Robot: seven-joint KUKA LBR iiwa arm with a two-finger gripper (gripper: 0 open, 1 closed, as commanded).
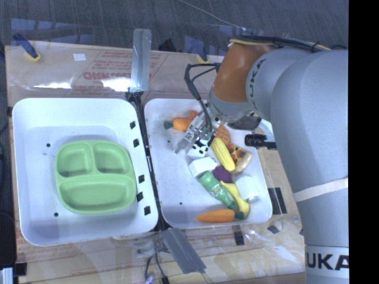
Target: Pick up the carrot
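The gripper (190, 138) hangs low in the right bin (173, 203), fingers spread open and gripping nothing. One carrot (215, 216) lies near the bin's front edge, just beside a banana (237, 198); another carrot (181, 123) sits by the back wall

Gripper (190, 136) hung low in right bin (172, 203) just beside carrot (180, 123); second carrot (217, 216) lay at front edge.
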